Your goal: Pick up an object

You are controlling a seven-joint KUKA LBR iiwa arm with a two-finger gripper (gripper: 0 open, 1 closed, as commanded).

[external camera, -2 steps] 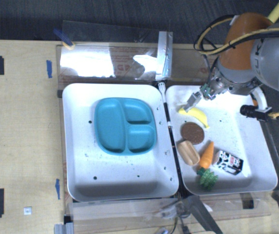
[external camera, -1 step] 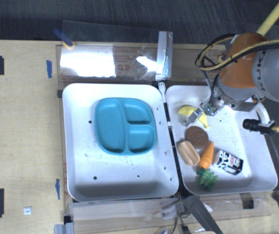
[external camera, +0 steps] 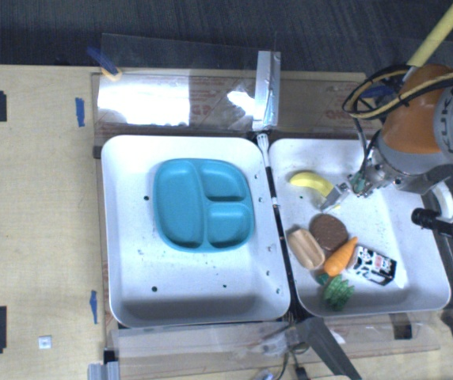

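Camera view looks down on my tabletop (external camera: 28, 212) with the two white bins side by side. My arm (external camera: 440, 129) comes in from the right, orange band above the wrist, and my tool (external camera: 333, 197) hangs low over the right bin (external camera: 424, 260), near its upper middle. Its tip sits between the banana and the brown disc; whether it touches either I cannot tell, and I cannot tell how the tool is set, as it is too small and blurred there. Nothing shows as gripped by it.

All the loose things lie in the right bin. A yellow banana (external camera: 309, 183) rests just left of the tool tip. Below the tip lies a round brown disc (external camera: 329, 230), and a hot dog bun (external camera: 306, 248) lies touching its lower left. A carrot (external camera: 340, 257) leans at a slant against the disc's lower right, its green top (external camera: 338, 290) pointing toward the near wall. A small black and white carton (external camera: 374, 265) lies just right of the carrot.

The left bin (external camera: 123, 275) holds a blue divided tray (external camera: 203, 203), lying flat near its middle.
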